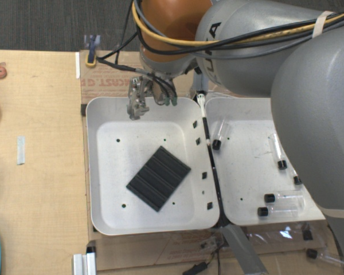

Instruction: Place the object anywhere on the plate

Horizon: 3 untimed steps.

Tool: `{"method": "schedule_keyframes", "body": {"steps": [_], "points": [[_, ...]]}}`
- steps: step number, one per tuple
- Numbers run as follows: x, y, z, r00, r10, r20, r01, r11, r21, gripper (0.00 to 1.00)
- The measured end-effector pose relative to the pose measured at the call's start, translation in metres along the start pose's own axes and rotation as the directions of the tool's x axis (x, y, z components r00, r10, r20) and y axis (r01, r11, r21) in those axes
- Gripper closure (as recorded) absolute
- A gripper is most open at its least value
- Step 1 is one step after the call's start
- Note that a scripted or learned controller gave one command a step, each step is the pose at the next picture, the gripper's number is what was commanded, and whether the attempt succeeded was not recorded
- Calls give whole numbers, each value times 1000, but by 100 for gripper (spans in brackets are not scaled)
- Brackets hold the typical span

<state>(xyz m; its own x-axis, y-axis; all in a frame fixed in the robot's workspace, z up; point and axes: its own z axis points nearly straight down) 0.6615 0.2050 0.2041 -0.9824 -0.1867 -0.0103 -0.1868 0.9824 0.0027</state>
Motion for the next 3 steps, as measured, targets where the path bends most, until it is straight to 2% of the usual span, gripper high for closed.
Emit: {"method": "schedule_keyframes", "body": {"steps": [1,2,3], "points": [[-3,24,-29,824,-566,-4,566,824,-3,100],[43,14,56,493,-870,-4,870,493,-8,100],[1,0,-47,147,-989,1,989,147,-6,100]]}}
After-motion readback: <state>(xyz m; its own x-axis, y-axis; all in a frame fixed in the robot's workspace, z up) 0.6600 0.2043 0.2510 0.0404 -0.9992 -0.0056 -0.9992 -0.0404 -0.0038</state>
